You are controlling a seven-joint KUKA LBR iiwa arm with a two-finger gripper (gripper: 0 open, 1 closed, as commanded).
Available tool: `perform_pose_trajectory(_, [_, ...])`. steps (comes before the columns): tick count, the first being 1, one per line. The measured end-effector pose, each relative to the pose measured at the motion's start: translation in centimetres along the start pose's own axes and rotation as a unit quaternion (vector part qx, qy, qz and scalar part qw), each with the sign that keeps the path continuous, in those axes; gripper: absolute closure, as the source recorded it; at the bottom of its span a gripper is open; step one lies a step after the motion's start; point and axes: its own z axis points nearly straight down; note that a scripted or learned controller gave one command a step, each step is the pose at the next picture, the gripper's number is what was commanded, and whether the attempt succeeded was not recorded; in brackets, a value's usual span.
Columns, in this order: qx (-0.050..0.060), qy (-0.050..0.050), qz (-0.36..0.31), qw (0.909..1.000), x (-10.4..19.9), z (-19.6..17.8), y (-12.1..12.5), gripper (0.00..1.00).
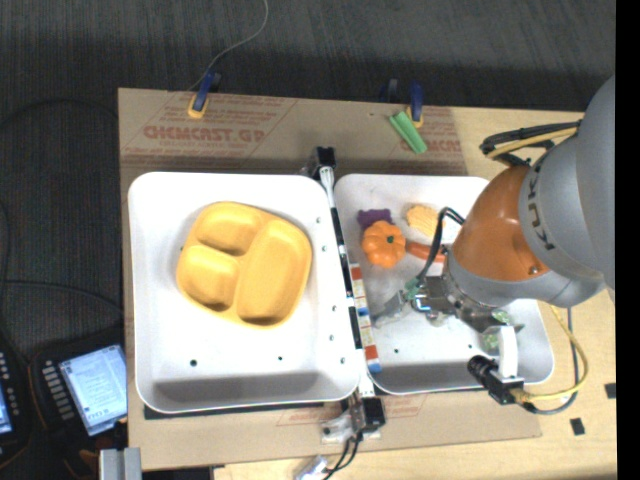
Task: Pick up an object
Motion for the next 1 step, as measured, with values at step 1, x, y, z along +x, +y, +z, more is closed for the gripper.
perform_pose_trajectory(1, [0.002, 0.001, -0.001, 1.0, -0.23, -1.34, -1.37, 0.0])
